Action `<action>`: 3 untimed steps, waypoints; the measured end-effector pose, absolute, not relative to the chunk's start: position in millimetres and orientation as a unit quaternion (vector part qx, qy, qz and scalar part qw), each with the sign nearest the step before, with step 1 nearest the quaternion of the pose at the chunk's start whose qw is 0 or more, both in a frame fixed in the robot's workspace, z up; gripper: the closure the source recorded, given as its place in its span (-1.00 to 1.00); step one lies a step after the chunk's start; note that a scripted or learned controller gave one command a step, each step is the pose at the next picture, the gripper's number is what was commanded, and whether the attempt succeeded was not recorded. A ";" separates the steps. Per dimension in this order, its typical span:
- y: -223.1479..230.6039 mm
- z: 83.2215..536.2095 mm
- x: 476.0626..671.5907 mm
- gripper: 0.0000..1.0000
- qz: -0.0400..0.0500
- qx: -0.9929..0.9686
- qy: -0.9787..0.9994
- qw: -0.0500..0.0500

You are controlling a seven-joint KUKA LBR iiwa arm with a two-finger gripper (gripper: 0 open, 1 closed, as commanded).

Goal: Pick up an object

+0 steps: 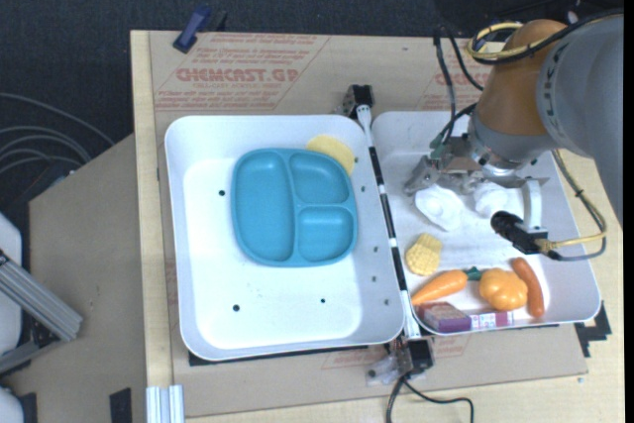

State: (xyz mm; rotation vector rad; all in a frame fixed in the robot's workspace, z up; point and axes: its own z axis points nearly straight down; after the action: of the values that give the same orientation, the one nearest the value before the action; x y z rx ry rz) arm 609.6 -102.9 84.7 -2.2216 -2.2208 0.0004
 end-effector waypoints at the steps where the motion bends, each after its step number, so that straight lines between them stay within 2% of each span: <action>1: -69.2 185.2 569.2 -1.00 0.000 -0.707 -0.707 0.000; 2: -64.2 184.2 486.1 -1.00 0.001 -0.707 -0.707 0.001; 3: -96.3 87.0 480.6 -1.00 -0.001 -0.707 -0.707 -0.001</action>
State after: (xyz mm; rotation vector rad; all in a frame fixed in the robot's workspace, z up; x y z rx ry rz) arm 480.6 -96.3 87.0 -2.2241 -2.2223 -0.0040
